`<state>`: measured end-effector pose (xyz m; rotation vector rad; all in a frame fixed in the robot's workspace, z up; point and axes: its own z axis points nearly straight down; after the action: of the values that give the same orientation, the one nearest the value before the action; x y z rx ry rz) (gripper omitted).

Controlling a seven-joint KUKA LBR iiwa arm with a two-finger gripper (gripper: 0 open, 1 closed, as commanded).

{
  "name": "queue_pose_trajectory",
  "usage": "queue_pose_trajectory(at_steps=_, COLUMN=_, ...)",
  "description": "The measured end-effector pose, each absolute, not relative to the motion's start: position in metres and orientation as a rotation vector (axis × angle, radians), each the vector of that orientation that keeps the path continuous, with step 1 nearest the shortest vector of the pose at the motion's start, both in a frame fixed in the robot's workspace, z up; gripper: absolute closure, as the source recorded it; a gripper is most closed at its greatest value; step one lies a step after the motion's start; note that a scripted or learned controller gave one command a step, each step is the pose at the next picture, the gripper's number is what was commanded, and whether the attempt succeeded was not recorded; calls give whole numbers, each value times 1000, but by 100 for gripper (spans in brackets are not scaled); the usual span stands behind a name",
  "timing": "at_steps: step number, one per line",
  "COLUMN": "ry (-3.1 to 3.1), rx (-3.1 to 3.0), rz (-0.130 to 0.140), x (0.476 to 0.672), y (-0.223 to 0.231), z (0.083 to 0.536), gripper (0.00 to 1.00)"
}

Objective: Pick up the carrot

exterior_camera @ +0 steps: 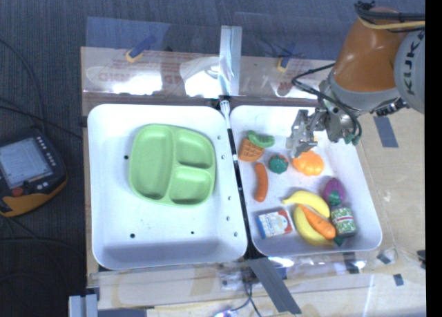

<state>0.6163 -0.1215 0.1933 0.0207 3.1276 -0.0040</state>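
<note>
While the arm (376, 50) leans in from the right, its gripper (302, 144) hangs over the upper middle of the right bin (366, 170), just above and to the left of an orange pepper (309, 164). From where I stand I cannot tell if it is released or clenched; nothing shows clearly between its tips.

The carrot (318, 222) lies well below the gripper, near the bin's lower right. It rests slantwise across a banana (309, 212), its thick end toward the upper left and its tip pointing down to the right, touching a small green-labelled can (344, 220). A purple eggplant (333, 189) sits just above that can.

Left of the banana lies a little white carton (274, 223) with red print. Higher up, near the wall between the bins, a red sausage (260, 181) lies almost upright in the view. Beside it sits a dark green broccoli (277, 164), close to the gripper's lower left. Above those are an orange waffle-patterned piece (250, 150) and a green piece (262, 139), touching one another.

The left bin (110, 226) holds a green divided tray (171, 164), set a bit above the middle. Off the bench, at far left on the floor, rests a pendant (29, 167) with a screen.
</note>
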Motion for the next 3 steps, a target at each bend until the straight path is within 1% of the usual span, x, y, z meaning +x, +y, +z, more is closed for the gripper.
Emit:
queue_pose_trajectory(at_steps=1, ry=3141, rx=-92, rz=-1, x=561, y=-132, z=98, gripper=100)
queue_pose_trajectory(at_steps=2, ry=3117, rx=-261, rz=-7, x=538, y=-131, z=229, gripper=100)
queue_pose_trajectory(at_steps=3, ry=3113, rx=-236, rz=-6, x=599, y=-147, z=93, gripper=100)
